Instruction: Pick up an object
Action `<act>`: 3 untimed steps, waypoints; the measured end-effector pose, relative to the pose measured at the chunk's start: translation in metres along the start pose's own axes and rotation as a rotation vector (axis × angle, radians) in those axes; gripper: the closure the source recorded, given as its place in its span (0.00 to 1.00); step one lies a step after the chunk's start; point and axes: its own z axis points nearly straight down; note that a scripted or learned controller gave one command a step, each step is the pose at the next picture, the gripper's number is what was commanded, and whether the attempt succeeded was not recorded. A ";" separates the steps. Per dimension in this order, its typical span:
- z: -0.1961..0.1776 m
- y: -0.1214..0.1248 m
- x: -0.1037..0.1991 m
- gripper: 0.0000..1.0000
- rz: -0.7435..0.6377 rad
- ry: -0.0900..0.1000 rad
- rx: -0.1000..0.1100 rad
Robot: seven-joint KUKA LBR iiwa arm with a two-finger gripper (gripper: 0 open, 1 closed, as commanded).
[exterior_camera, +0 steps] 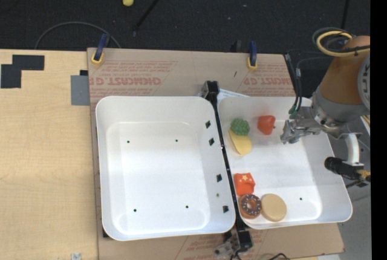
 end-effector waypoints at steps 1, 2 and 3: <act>-0.061 0.000 -0.007 1.00 0.001 -0.001 -0.001; -0.109 0.001 -0.008 1.00 0.001 0.000 0.000; -0.113 0.001 0.050 1.00 -0.003 0.002 0.003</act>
